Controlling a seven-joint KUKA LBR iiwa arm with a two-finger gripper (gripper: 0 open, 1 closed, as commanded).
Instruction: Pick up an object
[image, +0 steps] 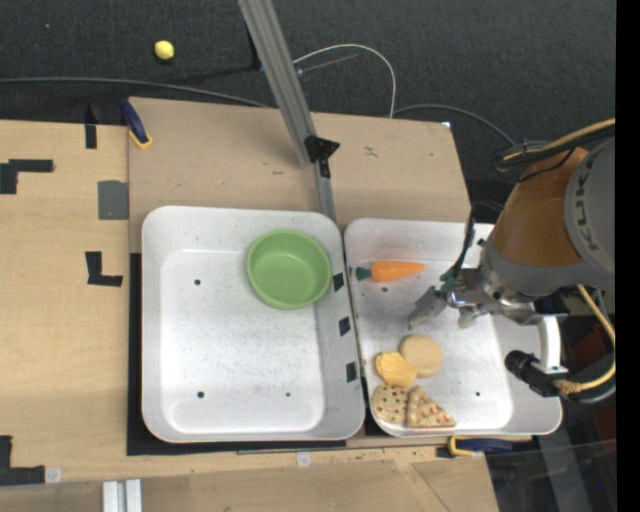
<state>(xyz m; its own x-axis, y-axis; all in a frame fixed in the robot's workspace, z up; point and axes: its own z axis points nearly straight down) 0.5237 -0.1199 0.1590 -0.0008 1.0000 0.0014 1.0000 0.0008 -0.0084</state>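
Here the gripper hangs spread and empty over the right bin, between the carrot and the round biscuit. To grasp cleanly, it should centre over one item before descending.

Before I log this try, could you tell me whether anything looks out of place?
One stray: a small yellow ball lies on the dark floor beyond the bench, outside both bins. The bowl, carrot and other food sit inside.

The light wooden desk carries a brown board, and on that two shallow white bins sit side by side, touching: the left bin and the right bin. Black tape marks and a grey patch lie on the desk's left part.
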